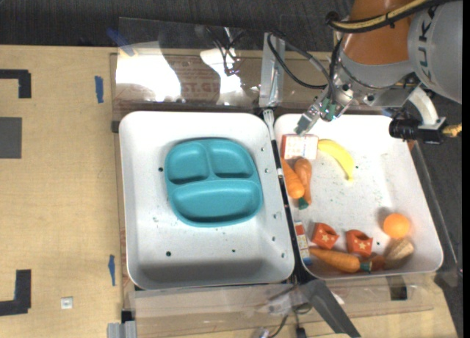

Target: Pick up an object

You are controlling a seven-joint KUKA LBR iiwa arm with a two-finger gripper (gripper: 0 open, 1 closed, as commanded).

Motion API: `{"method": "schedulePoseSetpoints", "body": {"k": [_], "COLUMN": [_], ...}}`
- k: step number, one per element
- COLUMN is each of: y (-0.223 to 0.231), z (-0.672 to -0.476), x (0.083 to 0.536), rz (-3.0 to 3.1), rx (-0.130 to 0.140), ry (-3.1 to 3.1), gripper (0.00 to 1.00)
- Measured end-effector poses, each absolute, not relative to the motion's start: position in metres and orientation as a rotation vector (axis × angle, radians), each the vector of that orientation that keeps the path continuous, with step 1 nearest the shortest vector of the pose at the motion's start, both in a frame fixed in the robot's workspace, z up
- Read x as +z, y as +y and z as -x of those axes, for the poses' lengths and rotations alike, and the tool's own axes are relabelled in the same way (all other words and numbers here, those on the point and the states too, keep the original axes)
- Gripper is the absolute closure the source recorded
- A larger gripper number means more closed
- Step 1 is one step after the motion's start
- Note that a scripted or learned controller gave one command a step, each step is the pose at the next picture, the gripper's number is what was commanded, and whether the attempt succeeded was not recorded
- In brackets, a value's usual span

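Observation:
My gripper hangs over the back left corner of the right bin, reaching in from the upper right. Just below its tip lies a small white box with red print, close to the tip; I cannot tell whether they touch. A yellow banana lies to the right of the box. In front of the box an orange carrot rests against the bin's left wall. Nothing shows in the gripper's hold.
Along the right bin's front lie two red pepper pieces, another carrot, an orange and a brownish item. The left bin holds a teal divided plate. Cables hang behind the bins.

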State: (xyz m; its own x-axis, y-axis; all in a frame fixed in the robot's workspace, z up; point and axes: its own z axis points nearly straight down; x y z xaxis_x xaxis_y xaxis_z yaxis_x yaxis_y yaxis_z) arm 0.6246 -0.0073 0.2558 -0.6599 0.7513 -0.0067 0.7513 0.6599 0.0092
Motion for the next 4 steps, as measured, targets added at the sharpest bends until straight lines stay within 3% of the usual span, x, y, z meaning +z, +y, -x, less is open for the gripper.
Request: {"method": "schedulePoseSetpoints", "body": {"k": [1, 2, 3, 4], "y": [-0.01, 0.04, 0.062, 0.042], "z": [-0.656, -0.667, -0.607, -0.664], "x": [0.269, 0.254, 0.218, 0.281], "rz": [-1.446, -1.47, -1.804, -1.92], "rx": [0.005, 0.004, -0.001, 0.007], "ry": [2.782, 2.771, 2.574, 2.479], "gripper": [1.0, 1.0, 1.0, 1.0]}}
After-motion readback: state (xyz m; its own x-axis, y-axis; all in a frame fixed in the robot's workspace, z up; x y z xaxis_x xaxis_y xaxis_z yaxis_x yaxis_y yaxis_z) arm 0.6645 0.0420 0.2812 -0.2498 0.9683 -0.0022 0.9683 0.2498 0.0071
